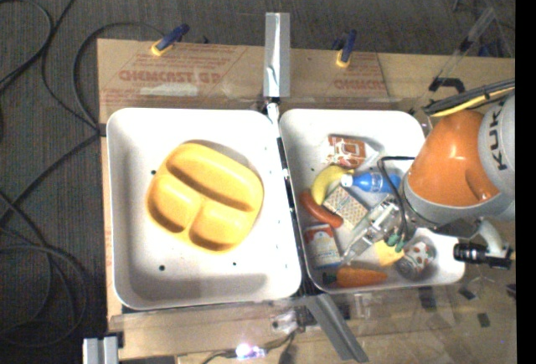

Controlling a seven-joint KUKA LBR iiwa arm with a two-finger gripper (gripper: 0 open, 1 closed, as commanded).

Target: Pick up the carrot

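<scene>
We see the gripper [368, 235] low over the right bin [293, 187], its metal fingers slanting down toward the near-left part of that bin. Whether anything sits between them we cannot tell, nor how wide they stand (the clutter beneath hides their tips). The carrot [362, 276] lies flat just below the gripper, along the bin's near wall, apart from it. To the gripper's left rests a red sausage [322, 209], and close under that a small can [325, 247]. Above the gripper lie a yellow banana [327, 181], a blue and white bottle [373, 182] and a checkered packet [343, 202]; farther up sits an orange and white carton [347, 151]. To the gripper's right lies a round patterned piece [419, 256], near the orange band [452, 161] of the arm. Well off to the gripper's left, the left bin [126, 212] holds a yellow divided plate [205, 195]. Both bins sit on the worktop [193, 74], brown with two clamps at its far edge.
</scene>
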